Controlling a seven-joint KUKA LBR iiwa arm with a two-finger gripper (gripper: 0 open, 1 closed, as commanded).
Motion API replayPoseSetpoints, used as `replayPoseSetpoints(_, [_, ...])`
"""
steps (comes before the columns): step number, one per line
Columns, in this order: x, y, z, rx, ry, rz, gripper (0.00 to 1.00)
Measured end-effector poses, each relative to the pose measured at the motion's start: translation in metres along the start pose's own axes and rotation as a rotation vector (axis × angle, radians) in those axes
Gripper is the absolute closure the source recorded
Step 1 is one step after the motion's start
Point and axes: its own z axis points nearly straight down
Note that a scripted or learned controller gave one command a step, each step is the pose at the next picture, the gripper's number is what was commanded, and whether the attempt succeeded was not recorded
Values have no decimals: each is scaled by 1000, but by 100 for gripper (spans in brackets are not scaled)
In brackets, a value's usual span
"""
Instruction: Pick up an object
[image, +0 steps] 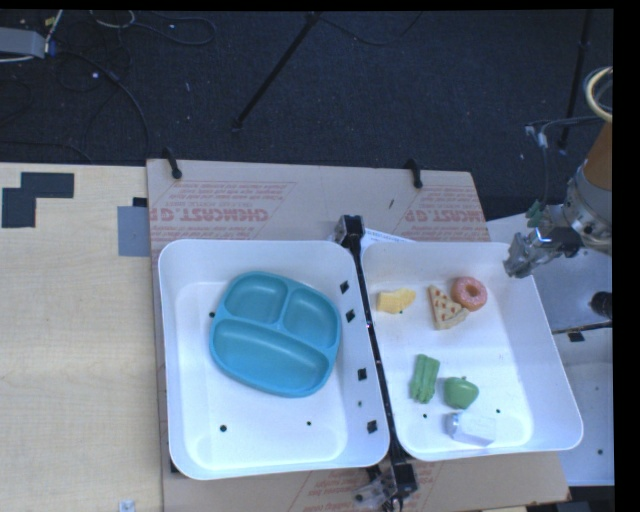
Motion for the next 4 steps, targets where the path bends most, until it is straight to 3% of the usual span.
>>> replayPoseSetpoints(1, [-1,1,-16,4,2,-1,100])
replayPoseSetpoints(3, [108,-8,-12,9,5,-3,100])
replayPoseSetpoints(4, [159,-2,7,10,4,-2,100])
